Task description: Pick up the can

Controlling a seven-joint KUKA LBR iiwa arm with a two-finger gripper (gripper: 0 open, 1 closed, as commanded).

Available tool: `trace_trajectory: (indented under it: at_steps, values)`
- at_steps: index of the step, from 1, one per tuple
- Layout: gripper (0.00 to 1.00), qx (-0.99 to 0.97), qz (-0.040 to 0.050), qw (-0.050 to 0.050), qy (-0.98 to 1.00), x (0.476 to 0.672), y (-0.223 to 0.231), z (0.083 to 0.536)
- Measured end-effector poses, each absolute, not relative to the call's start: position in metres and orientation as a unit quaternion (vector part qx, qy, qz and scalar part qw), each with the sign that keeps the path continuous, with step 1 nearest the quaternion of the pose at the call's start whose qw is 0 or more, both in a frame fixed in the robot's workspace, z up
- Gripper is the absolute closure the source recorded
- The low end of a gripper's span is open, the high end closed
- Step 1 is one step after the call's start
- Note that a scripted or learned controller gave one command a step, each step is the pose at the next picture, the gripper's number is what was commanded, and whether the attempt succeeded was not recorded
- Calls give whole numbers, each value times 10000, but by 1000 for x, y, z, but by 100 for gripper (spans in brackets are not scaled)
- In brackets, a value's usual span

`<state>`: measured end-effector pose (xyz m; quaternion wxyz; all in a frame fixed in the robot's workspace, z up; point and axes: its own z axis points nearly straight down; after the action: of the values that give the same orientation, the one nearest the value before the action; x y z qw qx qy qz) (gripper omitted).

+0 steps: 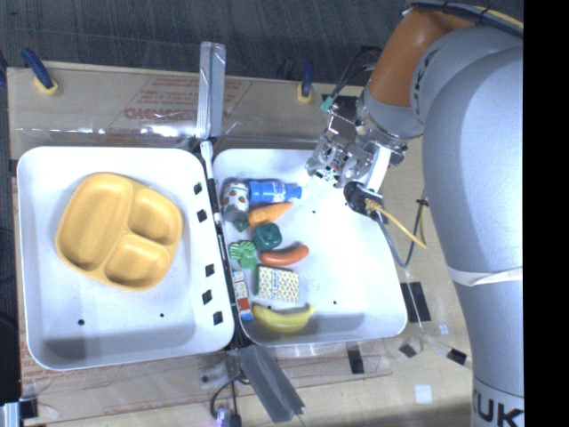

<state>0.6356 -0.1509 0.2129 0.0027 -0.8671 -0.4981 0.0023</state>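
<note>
Camera view from above shows a brown worktop (116, 96) bearing two shallow white bins. A moulded yellow plastic tray with three hollows (120, 229) lies in the left bin (44, 327). Small toy groceries crowd the left wall of the right bin (356, 274), probably pushed there together: a blue cylindrical can lying on its side (271, 190), a small round black-and-white ball (234, 197), an orange carrot (269, 213), a dark green lump (266, 236), a red sausage (284, 255), a pale speckled square packet (278, 284) and a yellow banana (283, 318). The can sits at the top of this cluster, touching the ball. The grey arm's metal hand (331, 165) hovers over the bin's upper right part, just to the can's right and slightly above it, carrying nothing; whether it is spread or closed I cannot tell.
</note>
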Motion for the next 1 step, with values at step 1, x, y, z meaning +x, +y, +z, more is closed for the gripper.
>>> trace_trajectory:
  at_steps: [1]
  values:
    - [100,-8647,38,39,-5023,636,-149,222]
